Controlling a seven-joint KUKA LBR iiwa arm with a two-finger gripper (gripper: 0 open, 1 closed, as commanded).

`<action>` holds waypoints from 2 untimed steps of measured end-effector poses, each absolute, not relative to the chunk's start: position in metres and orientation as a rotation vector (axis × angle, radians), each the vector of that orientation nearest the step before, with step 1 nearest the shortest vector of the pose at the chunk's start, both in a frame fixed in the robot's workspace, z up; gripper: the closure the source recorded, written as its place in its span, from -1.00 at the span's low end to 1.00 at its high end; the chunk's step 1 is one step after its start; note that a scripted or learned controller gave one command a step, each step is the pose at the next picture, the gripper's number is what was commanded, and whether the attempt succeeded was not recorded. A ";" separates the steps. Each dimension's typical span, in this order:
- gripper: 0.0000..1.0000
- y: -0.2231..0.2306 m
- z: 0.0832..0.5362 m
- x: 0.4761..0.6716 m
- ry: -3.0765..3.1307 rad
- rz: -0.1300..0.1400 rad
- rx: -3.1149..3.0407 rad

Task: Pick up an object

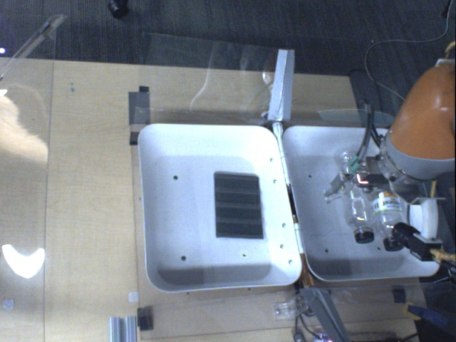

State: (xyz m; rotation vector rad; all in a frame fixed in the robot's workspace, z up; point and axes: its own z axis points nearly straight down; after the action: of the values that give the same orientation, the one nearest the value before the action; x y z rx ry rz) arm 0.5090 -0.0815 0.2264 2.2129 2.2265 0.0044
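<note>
In the camera view, the left bin (164,191) holds a dark ribbed rectangular block (239,204) near its middle. The arm (427,120) reaches over the right bin (313,241); its gripper (362,191) hangs above clear plastic bottles (374,216), and its grip cannot be told.

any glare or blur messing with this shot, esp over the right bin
Camera view: bright glare patches on the clear sheet at left; the left bin is evenly lit with a soft shadow along its near wall; in the right bin the transparent items are hard to outline, and the end effector looks slightly blurred.
</note>
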 end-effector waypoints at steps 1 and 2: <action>-1.00 -0.154 0.215 0.583 2.227 0.004 2.212; 1.00 -0.153 0.226 0.585 2.225 0.011 2.206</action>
State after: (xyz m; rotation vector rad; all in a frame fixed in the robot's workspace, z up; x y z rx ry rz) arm 0.5852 -0.1528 0.2262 2.2065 2.2252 0.0111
